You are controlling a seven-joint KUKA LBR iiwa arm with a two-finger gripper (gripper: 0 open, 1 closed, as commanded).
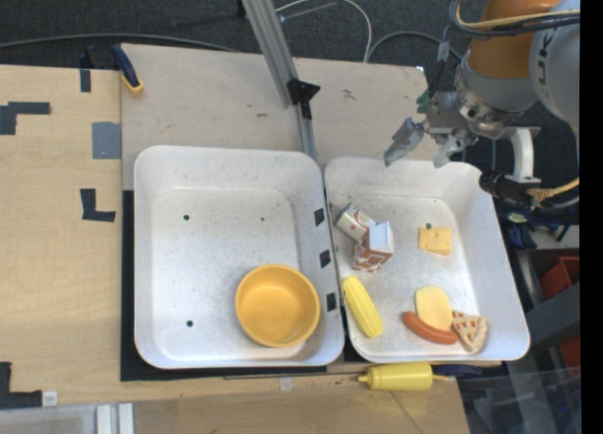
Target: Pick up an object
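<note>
My gripper (421, 147) hangs over the far rim of the right bin (490, 234), fingers spread apart, nothing between them. Nearest candidates lie toward the camera from it: the small carton (374, 246) near the bin's left wall, tipped on its side, and the cheese piece (435, 240) almost straight below. I judge a descent toward the camera is needed. Corn cob (363, 306) lies farther off.

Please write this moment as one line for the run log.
gripper: open, nothing held, above right bin back rim | corn cob, cheese slice: in bin
</note>
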